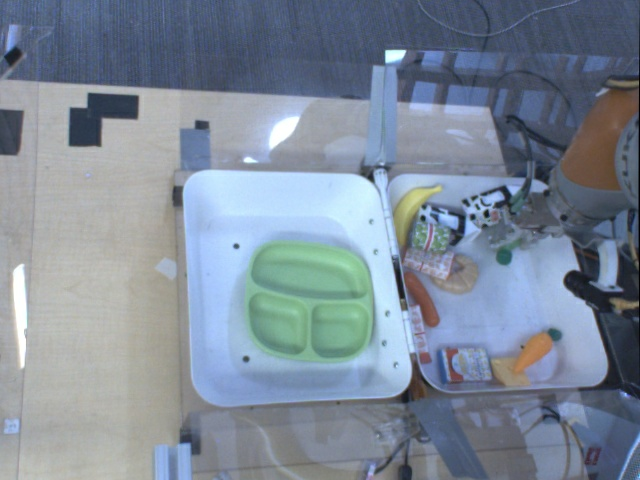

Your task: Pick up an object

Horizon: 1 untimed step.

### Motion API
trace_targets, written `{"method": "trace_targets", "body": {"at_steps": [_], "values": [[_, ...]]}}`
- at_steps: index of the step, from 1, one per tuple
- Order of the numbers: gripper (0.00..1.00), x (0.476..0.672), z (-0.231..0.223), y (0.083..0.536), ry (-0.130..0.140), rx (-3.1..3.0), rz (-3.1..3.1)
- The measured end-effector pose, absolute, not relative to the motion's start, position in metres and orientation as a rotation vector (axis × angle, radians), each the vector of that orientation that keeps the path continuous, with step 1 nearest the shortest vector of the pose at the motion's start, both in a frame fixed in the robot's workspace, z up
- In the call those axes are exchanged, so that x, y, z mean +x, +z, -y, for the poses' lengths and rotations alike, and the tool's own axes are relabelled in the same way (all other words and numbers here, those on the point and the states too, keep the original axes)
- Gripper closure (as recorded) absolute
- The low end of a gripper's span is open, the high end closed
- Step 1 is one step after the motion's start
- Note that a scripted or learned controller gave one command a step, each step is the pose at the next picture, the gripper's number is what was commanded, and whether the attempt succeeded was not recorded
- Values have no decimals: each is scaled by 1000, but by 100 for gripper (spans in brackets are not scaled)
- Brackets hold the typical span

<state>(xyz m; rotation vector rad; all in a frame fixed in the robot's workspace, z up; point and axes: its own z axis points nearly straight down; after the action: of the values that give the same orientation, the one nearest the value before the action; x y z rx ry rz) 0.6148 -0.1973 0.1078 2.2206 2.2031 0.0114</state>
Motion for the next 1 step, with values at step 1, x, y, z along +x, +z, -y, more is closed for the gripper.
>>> {"method": "trace_targets", "body": {"at_steps": [1], "values": [[100,634,134,214,9,2141,-2289]]}}
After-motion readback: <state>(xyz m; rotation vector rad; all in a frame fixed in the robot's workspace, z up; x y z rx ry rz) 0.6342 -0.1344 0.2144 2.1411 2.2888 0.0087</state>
